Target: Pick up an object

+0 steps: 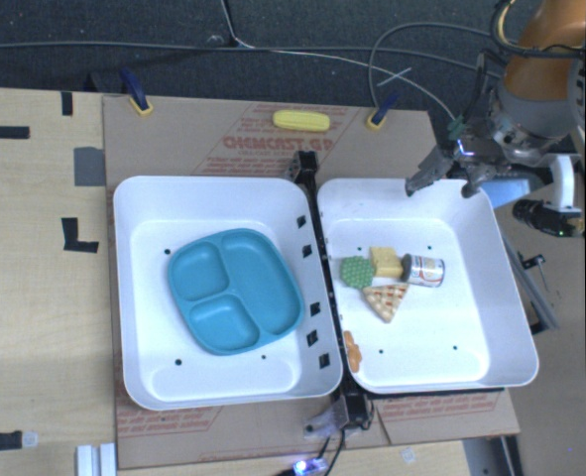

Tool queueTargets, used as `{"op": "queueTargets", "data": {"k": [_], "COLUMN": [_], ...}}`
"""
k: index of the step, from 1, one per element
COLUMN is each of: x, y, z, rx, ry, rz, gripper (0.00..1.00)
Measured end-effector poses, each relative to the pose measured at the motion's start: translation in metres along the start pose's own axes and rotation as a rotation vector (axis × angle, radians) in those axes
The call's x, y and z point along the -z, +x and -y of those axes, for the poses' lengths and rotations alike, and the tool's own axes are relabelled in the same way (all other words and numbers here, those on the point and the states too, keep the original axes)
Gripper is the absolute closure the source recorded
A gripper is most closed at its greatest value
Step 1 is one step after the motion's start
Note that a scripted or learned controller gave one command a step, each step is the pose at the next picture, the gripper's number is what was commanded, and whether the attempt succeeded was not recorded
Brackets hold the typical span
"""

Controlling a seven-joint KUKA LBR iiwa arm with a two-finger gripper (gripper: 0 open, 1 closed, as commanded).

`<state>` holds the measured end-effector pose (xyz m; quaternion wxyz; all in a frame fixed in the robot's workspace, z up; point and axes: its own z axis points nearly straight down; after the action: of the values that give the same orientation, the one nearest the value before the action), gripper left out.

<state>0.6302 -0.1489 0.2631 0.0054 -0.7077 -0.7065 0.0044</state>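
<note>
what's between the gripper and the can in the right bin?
Bare white bin floor. In the camera view the open gripper hangs over the right bin's far rim; the can lies nearer the camera, with a yellow block beside it.

glossy blue plastic tray [235, 291], shiny metal can [425, 271], matt cardboard base [213, 147]

Grey arm [530, 87] at right, end effector [441, 181] fingers spread, empty.

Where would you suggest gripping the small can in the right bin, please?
Probably across the round body of the can, coming straight down. It lies on its side, its left end against the yellow block, so close the fingers across its near and far sides. The gripper is open.
</note>
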Motion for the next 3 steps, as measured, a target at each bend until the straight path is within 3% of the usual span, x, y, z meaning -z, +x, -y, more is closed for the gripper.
{"op": "queueTargets", "data": {"k": [1,3], "x": [0.008,-0.116], "y": [0.0,-0.001], "z": [-0.002,0.0], "rx": [0.003,0.003], "ry": [-0.012,-0.007], "rz": [0.002,0.002], "gripper": [0.0,0.0]}}
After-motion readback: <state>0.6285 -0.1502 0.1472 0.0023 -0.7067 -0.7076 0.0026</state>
